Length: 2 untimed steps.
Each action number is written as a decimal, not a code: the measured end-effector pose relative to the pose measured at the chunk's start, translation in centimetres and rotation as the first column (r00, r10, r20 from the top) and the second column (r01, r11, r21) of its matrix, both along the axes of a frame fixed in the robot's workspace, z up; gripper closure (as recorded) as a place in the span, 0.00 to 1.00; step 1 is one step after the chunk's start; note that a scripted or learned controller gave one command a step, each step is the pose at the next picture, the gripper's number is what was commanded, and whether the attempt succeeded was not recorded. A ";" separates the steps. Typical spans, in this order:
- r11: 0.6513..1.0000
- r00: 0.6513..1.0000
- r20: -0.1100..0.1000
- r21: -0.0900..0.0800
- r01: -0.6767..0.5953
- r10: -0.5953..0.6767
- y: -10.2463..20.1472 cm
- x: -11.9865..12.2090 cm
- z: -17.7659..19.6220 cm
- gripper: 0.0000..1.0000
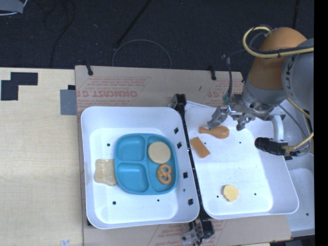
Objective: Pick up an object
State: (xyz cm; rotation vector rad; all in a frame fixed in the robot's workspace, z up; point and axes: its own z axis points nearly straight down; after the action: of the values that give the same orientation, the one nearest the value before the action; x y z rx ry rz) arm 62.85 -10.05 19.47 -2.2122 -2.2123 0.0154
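The grey arm [277, 70] reaches in from the right, its tool [229, 120] fingers spread apart.

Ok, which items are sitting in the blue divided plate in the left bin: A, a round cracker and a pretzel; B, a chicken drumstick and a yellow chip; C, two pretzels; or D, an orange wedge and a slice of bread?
A: the blue divided plate holds a round cracker in its upper right compartment and a pretzel in the lower right one.

Two white bins [95, 137] are set side by side on a printed cardboard sheet [128, 86] over a pale wooden bench [36, 163].
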 end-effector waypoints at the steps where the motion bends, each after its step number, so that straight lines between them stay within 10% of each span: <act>1: 1.000 1.000 0.013 -0.001 -0.001 0.001 0.0 0.3 0.7 0.00; 2: 1.000 1.000 0.009 -0.001 -0.006 0.006 0.5 0.9 -4.0 0.00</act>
State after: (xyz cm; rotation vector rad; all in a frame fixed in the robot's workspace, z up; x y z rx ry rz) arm 63.79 -9.52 15.45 -2.2104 -2.2244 0.0072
